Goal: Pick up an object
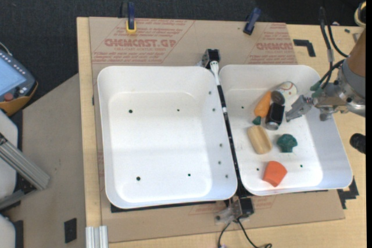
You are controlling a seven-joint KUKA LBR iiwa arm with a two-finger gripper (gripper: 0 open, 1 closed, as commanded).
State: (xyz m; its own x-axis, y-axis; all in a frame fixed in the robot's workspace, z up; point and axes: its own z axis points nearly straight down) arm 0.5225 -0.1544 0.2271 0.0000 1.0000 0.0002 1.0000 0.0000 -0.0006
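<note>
While upright, tan block leans slightly left.

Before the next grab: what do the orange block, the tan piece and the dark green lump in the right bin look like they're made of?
Orange block: matte, evenly coloured, with softened edges; probably foam or soft plastic. Tan piece: pale, dull and rounded, which looks like unfinished wood or foam; I can't tell which. Dark green lump: irregular and matte with no glints, possibly rubber or soft plastic. The right bin itself looks like smooth white moulded plastic.
</note>
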